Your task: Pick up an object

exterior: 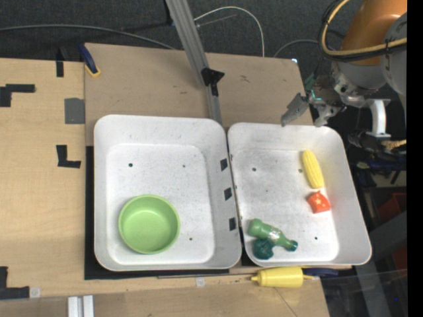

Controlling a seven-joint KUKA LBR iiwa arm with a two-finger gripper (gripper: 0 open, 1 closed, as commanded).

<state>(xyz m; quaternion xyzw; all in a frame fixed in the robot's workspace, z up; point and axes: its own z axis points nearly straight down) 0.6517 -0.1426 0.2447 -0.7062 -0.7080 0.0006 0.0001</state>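
Observation:
My gripper [305, 113] hangs over the far rim of the right bin [284, 134], fingers spread apart with nothing between them. In that bin a yellow corn cob [312, 169] lies near the right wall, with a small orange-red block [318, 203] just in front of it. A green bottle-shaped toy [270, 236] lies near the bin's front edge. The corn cob is the closest object to the gripper, still well in front of it.
A green bowl [149, 224] sits in the front of the left bin [106, 177]. A yellow bottle [280, 277] lies on the bench outside the right bin's front rim. A grey pole [192, 38] slants down to the bins' shared back corner.

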